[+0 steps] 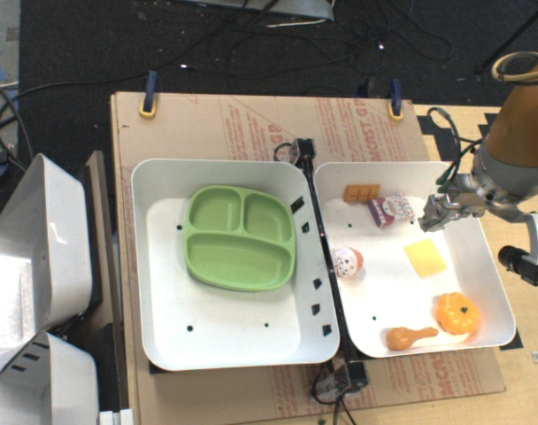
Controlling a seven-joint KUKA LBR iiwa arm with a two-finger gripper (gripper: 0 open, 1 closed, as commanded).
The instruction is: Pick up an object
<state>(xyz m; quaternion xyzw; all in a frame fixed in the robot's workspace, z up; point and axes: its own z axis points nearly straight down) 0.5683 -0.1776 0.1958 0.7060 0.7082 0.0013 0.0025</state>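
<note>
A brown board (251, 122) lies over a dark floor strewn with cables, held by two clamps at its far edge. On it sit two shallow white bins. The left bin (163, 326) holds one green divided plate (241, 239). The right bin (490, 282) holds six small things: one orange-brown block (361, 192), one purple-and-white packet (392, 209), one yellow square (426, 258), one red-and-white ball-like item (346, 261), one orange pumpkin (456, 313), and one orange gourd shape (409, 336). The arm enters from the right, its gripper (437, 212) low over the right bin's far right part, just beside the packet and above the yellow square. The gripper looks bare, with nothing between its fingers, though whether the jaws are spread or closed I cannot tell.
</note>
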